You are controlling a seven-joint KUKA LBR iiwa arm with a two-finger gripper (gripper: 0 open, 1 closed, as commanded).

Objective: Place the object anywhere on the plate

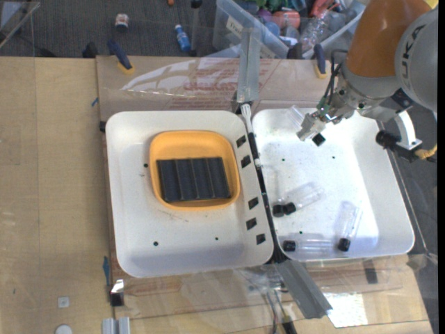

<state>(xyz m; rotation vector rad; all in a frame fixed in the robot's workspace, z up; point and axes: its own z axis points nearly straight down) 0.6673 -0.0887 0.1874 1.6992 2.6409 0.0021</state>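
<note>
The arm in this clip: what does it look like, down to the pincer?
The arm is grey with a broad orange band and dark lettering at its edge. It tapers to a small pale pincer with a dark tip. A white bracket sits beside it.

Grey KUKA arm point(417, 40), broad orange band, black lettering, small pale gripper point(311, 129) with dark fingertips

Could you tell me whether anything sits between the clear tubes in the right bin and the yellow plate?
Yes: the raised divider where the two bins meet runs between the clear tubes and the yellow plate. A dark ribbed block already covers much of the plate.
</note>
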